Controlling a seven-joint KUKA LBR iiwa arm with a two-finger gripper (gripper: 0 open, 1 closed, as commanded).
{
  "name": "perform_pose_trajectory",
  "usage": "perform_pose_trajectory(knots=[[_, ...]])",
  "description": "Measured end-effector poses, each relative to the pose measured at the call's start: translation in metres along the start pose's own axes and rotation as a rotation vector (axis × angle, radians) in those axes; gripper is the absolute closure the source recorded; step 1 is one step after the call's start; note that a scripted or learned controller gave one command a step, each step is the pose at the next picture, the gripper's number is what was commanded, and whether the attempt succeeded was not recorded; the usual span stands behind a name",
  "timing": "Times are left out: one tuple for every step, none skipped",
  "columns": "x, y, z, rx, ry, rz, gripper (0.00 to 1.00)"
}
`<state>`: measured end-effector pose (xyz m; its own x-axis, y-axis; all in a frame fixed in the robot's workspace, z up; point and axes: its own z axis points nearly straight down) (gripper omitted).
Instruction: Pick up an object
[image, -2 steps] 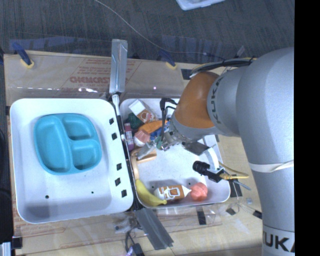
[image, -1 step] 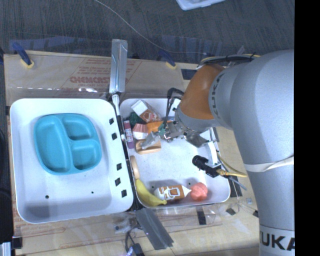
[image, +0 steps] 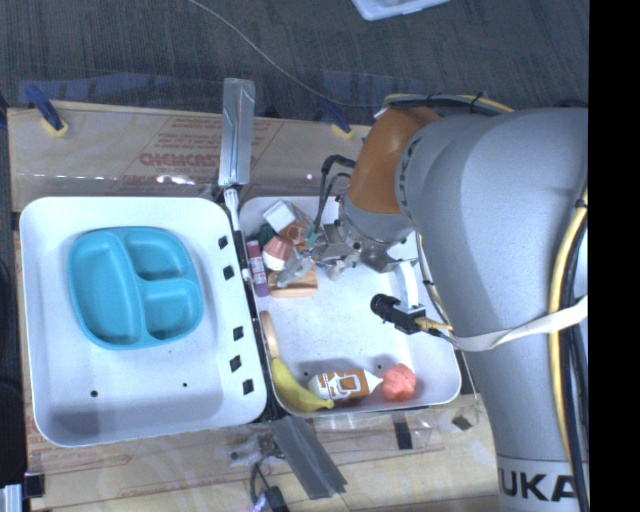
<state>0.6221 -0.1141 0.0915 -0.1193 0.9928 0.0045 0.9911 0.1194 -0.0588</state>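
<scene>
So the arm (image: 480, 200) is reaching in from 3 o'clock, and the gripper (image: 318, 250) is down in the right bin (image: 340, 330), up in the pile at its 11 o'clock corner. Looks to me like the reach/grab step, nothing lifted yet as far as I can see. Honestly can't tell how the tool is set, it's buried in clutter.

Candidates: a wooden block (image: 294, 284) and some small packages (image: 278, 216) right by the gripper, then a banana (image: 292, 386), a small bottle (image: 345, 383) and a pink ball (image: 398, 382) along the 6 o'clock edge. The left bin (image: 60, 400) has a blue divided tray (image: 135, 285).

Next it needs a clean close on one item, then a straight lift.

The big grey wrist hides the bin's 1 o'clock corner, and the pile is too jumbled to sort out.
</scene>
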Motion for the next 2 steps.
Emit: perform_pose_trajectory(knots=[[0.011,-0.015,-0.023,-0.051,-0.002,0.038,0.00],[0.067,-0.073,-0.134,-0.061,-0.003,0.016,0.00]])
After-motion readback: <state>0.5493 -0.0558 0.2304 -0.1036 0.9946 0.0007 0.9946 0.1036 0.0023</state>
